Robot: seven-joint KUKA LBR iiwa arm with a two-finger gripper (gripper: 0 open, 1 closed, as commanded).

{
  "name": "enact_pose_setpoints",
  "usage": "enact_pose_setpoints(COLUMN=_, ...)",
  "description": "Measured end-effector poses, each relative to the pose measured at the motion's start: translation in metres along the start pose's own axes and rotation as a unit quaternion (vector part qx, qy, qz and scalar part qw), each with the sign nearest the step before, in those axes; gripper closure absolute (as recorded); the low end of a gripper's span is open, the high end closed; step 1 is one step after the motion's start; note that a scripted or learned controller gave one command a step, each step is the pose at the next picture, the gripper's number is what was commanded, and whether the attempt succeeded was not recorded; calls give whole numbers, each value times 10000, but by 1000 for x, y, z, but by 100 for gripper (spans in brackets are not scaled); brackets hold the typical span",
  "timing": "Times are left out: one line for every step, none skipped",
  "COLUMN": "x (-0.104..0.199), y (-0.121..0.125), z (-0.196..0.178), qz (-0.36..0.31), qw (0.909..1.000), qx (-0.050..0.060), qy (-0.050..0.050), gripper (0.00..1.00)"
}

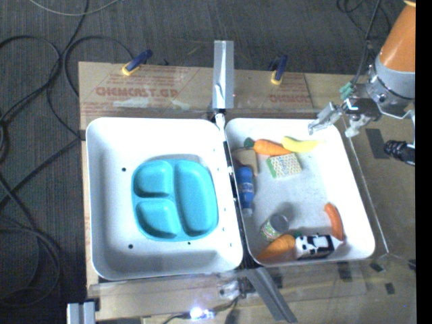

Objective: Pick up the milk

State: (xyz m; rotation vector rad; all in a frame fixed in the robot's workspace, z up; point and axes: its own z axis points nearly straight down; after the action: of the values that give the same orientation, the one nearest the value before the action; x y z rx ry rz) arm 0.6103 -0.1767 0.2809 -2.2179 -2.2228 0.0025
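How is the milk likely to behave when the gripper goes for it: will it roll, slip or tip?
The milk lies on its side against the right bin's near wall, so it probably won't tip. It looks boxy, so rolling seems unlikely. An orange carrot touches it on one side, so a push may shift both. Its printed surface might be slick.

cardboard sheet point(145, 93), faint red print, unreadable

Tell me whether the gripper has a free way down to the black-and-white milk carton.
Probably yes, though tight: the black-and-white milk carton lies uncovered at the right bin's near wall, an orange carrot beside it. The gripper hovers at the far corner.
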Motion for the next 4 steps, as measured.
enact_pose_setpoints(x=-29, y=-67, z=188, qz=-466, qw=9989, qx=-11, qy=6, gripper=0)
enact_pose_setpoints(x=23, y=-7, z=192, qz=-149, qw=9999, qx=-48, qy=-17, gripper=0)
enact_pose_setpoints(x=77, y=20, z=192, qz=122, qw=9999, qx=-55, qy=-15, gripper=0)
enact_pose_setpoints(x=77, y=20, z=184, qz=116, qw=9999, qx=-40, qy=-25, gripper=100)
